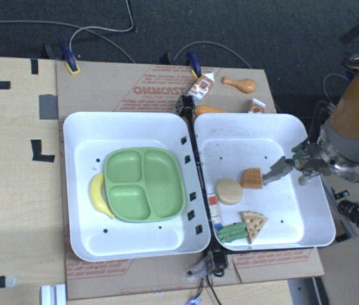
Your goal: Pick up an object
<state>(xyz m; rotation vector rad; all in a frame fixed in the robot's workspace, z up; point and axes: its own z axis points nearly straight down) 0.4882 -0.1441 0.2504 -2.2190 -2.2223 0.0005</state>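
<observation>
Overhead, at a slant: 2 shallow white plastic bins side by side on a sheet of printed brown cardboard (160, 91), itself on a pale wooden bench (14, 170).

Left bin (77, 132): smooth, rounded corners, glossy walls. Inside, a light green plastic plate (145, 184), roughly square with soft corners and 3 moulded compartments. Tucked against and partly under its left edge, a curved yellow banana (96, 197), toy-like and smooth.

Right bin (293, 221): same shape, floor lightly speckled. Near the centre, a small tan-brown wedge like a chunk of bread (252, 178), matte and crusty-looking. Just beside it to the lower left, a round beige disc (229, 191), flat-topped like a biscuit or bun. Lower down, a triangular pizza slice (254, 223) with an orange-dotted top, touching a green leafy-looking piece (232, 233) on its left.

Reaching in from the right over the bin's right wall, a grey arm with an orange band (352, 110). Gripper (276, 171) dark and slender, angled down-left, tip just beside the bread chunk's right edge; whether touching, unclear. Finger spread too blurred and small to judge; nothing visibly held between them.

Beyond the bins, on the cardboard's far edge: a tan pear-shaped toy (239, 84), an orange carrot-like shape (209, 110), and a small red-and-white packet (201, 86). 2 blue clamps and thin cables on dark carpet behind.
</observation>
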